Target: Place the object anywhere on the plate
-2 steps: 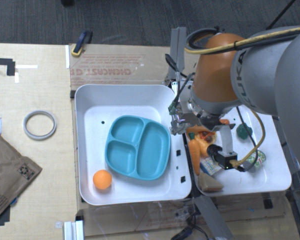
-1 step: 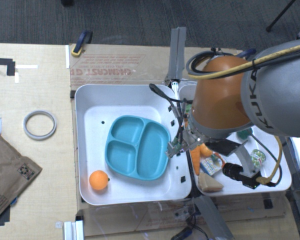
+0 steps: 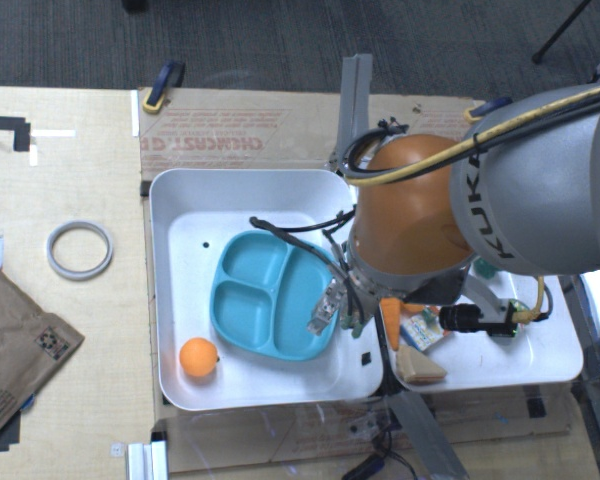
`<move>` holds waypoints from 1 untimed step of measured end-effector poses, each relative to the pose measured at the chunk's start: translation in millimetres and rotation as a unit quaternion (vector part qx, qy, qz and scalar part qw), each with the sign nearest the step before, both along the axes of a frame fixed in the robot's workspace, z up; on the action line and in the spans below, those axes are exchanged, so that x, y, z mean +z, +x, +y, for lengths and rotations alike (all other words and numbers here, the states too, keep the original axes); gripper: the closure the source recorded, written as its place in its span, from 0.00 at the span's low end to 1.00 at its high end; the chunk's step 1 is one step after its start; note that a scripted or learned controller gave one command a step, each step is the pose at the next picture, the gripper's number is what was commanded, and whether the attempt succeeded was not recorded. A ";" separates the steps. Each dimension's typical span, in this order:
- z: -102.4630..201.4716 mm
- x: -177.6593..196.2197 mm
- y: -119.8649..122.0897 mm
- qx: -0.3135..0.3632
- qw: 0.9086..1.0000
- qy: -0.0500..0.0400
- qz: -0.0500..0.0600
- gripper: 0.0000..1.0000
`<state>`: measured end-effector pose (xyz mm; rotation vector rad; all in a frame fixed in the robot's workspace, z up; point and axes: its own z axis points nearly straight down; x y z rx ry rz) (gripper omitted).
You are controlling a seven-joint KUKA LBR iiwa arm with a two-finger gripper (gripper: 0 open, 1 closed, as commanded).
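One blue plate [image 3: 263, 295], one orange ball [image 3: 198, 357] beside it, one end effector [image 3: 325, 311] above the plate, grip unreadable

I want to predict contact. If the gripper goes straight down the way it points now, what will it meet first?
Most likely the blue plate: the gripper hangs over its right compartment, near the rim. Depth is unclear from this slanted view, so it may meet the rim first.

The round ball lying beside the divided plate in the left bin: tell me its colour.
Orange. The round ball shows clearly in the camera view.
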<state>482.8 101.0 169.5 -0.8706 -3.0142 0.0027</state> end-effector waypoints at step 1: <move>-28.6 118.3 78.9 -0.008 1.000 0.000 -0.002 1.00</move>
